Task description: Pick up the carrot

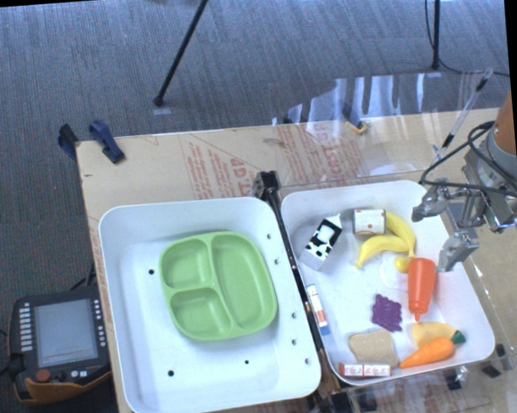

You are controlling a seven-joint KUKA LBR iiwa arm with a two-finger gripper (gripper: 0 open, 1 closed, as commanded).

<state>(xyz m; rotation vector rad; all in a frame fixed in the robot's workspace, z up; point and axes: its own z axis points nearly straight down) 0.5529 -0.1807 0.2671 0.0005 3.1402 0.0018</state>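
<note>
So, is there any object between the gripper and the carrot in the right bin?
Yes. The gripper hangs at the right bin's far right side, and the carrot lies at the near right corner. Between them stands the orange bottle, and a yellow piece touches the carrot.

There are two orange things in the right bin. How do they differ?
The carrot lies near the bin's front edge, tapered to a point, with a green tip. The orange bottle lies farther back, beside the gripper, blunt and wider, with a narrower cap end. Both are orange and lie on their sides in the right bin.
</note>
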